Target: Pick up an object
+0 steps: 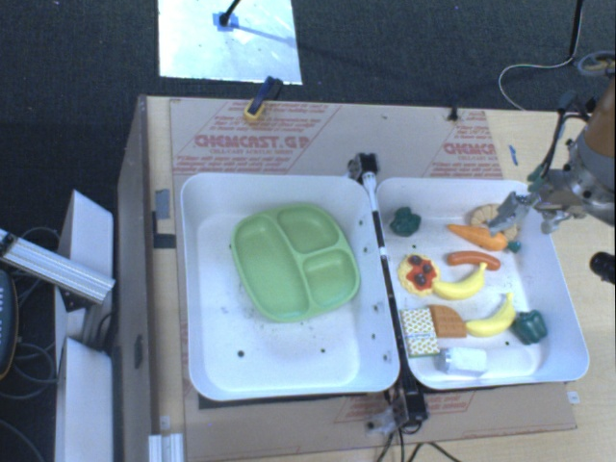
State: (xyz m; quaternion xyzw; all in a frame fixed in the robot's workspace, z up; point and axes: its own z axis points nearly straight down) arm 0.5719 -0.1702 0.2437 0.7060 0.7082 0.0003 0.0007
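White bins [289, 378] — arm [592, 162] low, jaws [505, 221] over carrot [476, 236]

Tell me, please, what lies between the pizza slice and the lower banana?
In the camera view, the upper banana lies between the pizza slice and the lower banana.

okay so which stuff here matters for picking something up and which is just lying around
In play:
end effector
carrot, right beneath it
right bin

Lying about:
two bananas
sausage
pizza slice
green divided plate
left bin
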